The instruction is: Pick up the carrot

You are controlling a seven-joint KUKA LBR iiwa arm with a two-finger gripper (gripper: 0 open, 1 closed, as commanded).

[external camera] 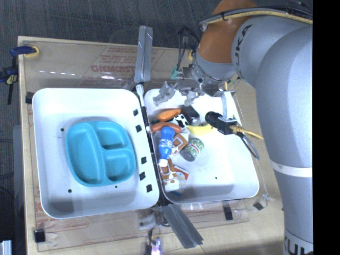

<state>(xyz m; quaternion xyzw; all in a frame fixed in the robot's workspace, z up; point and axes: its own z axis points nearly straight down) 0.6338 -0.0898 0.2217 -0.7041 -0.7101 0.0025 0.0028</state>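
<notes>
Hand [169, 91] just above carrot [169, 113], R bin [234, 182].

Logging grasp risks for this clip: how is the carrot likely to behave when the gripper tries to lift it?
The carrot looks smooth and tapered, so it may slip or roll between fingers. It probably stays stiff, being short and thick. It lies against the right bin's left wall beside the blue bottle, so neighbours may shift.

Tray [100, 153] in left bin [48, 110]. Carrot [169, 113], bottle [166, 141], can [192, 149] clustered at right bin's [234, 179] left side; end effector [183, 92] above carrot.
</notes>
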